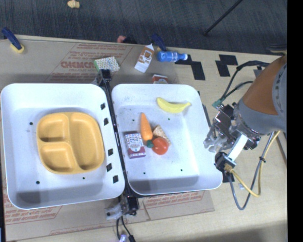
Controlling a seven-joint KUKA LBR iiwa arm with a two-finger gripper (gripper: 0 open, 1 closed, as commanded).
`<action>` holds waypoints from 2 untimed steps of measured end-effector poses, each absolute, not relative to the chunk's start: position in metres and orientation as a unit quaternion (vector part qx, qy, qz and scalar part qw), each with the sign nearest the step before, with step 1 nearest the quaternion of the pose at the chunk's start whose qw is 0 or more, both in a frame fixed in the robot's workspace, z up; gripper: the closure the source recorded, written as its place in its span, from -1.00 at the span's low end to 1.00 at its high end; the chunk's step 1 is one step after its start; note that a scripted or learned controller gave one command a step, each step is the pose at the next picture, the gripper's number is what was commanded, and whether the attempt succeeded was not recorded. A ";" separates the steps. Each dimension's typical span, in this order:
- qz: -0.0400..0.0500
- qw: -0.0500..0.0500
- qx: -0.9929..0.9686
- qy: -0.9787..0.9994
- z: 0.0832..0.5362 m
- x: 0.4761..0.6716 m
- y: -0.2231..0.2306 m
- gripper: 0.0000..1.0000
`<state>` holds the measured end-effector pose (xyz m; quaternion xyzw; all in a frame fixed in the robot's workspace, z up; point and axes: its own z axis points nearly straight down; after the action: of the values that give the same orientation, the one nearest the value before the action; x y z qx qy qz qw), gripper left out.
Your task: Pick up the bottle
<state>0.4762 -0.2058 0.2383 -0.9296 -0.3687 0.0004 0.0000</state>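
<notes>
A small blue bottle point(169, 56) with a white label lies on its side on the cardboard-covered bench, beyond the far edge of the right bin point(202, 173). My gripper point(213, 141) hangs just off that bin's right rim, low down and well away from the bottle. Nothing shows in its grasp. The grey arm with its orange band point(262, 97) comes in from the right behind it.
The right bin holds a banana point(172, 105), a carrot point(146, 126), a tomato point(160, 145) and a red-labelled box point(135, 145). A yellow divided plate point(70, 141) sits in the left bin. A small carton point(145, 58) and a green packet point(107, 63) lie near the bottle.
</notes>
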 end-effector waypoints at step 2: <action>0.000 0.000 -0.995 -0.104 0.231 0.476 -0.211 1.00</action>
<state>0.4762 -0.2107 0.2315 -0.9945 -0.1044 0.0004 -0.0005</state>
